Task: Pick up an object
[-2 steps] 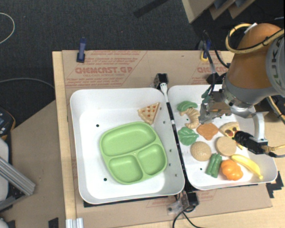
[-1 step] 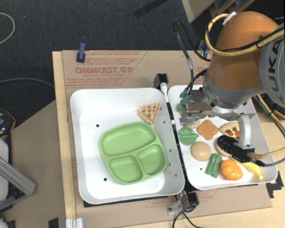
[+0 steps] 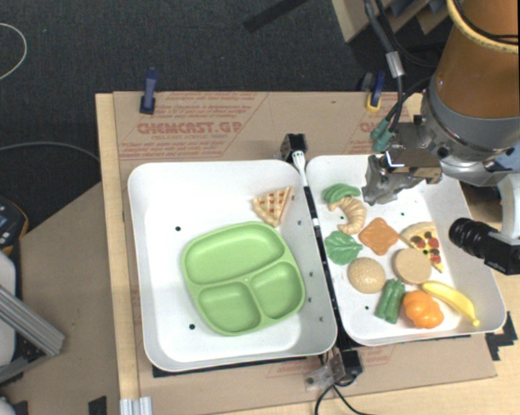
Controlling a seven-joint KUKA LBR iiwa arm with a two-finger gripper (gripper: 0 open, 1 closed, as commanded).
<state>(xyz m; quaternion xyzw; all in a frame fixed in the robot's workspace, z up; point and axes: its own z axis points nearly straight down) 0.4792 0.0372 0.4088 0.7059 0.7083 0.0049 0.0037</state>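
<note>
Arm: grey with an orange band, reaching in from the upper right of the frame, gripper [image 3: 380, 188] low over the top of the right bin [image 3: 489, 318].
Jaws: dark, tangled in shadow and cable; I cannot tell how far open they are, and nothing is visibly held.
Target, my guess: the croissant [image 3: 354, 214], just below and left of the gripper, with the green leaf [image 3: 339, 193] beside it.
Other candidates: orange cracker [image 3: 379, 235], pizza slice [image 3: 425, 240], round bun [image 3: 366, 274], banana [image 3: 451, 299], orange [image 3: 421, 310], crowded centre-right.
Left bin [image 3: 151, 249]: green divided plate [image 3: 243, 277], waffle wedge [image 3: 273, 205] by its upper right.
Doing it well: come straight down centred on one piece, close across its narrow width, avoid nudging neighbours, lift cleanly.
Writing: "CHEMCAST" printed in red on the worktop [image 3: 113, 148] sheet, upper left.
</note>
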